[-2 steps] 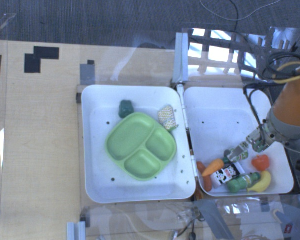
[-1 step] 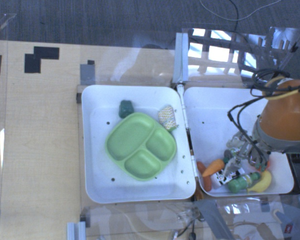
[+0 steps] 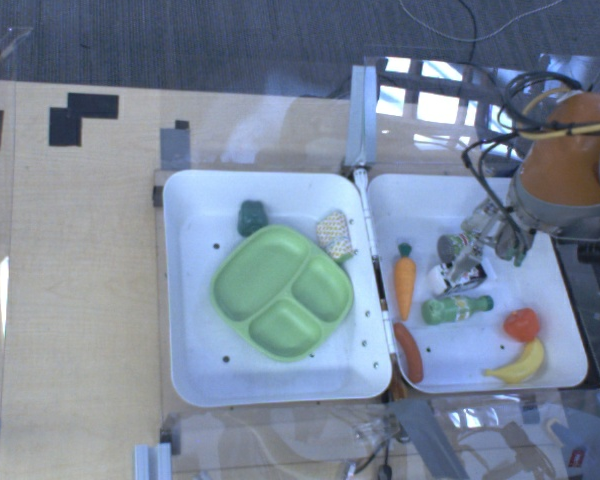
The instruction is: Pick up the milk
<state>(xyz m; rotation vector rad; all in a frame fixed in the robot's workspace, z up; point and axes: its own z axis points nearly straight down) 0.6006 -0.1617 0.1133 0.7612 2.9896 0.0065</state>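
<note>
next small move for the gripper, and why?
Probably a short descent, then close. The gripper hangs in the right bin directly over a small white object, likely the milk, which lies just above the green bottle and right of the carrot. Nothing visibly sits between its fingers yet.

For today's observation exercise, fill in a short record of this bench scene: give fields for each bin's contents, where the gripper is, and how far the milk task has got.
left bin: green divided plate, dark green item, patterned item
right bin: carrot, green bottle, sausage, tomato, banana, small white item
gripper: gripper low in the right bin, just above the green bottle
task status: nothing visibly held; whether the white item is the milk is unclear
</note>
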